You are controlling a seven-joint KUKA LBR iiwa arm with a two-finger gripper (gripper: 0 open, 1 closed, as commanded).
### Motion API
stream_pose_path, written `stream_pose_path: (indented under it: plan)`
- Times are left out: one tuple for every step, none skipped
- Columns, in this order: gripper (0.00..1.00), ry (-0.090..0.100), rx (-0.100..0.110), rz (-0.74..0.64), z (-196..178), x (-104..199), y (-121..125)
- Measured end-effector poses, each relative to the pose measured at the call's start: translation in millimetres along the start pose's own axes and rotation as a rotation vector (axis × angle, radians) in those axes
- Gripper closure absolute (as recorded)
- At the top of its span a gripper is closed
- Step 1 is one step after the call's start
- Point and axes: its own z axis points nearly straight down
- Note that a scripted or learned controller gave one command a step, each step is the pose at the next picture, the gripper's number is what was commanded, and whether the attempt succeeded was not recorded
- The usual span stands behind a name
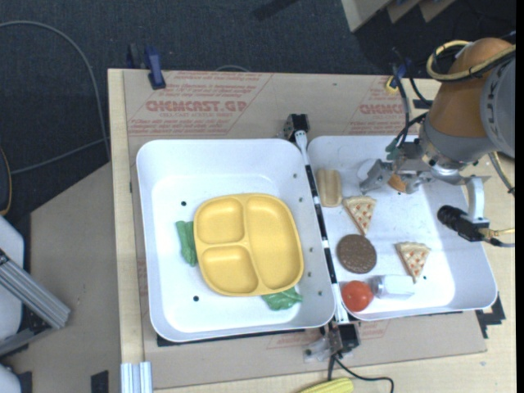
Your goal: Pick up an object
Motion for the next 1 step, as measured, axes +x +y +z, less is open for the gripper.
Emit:
stream_pose_path:
  plan:
    - [0.00,0.000,0.001,0.000,34.6,27.2,-15.2]
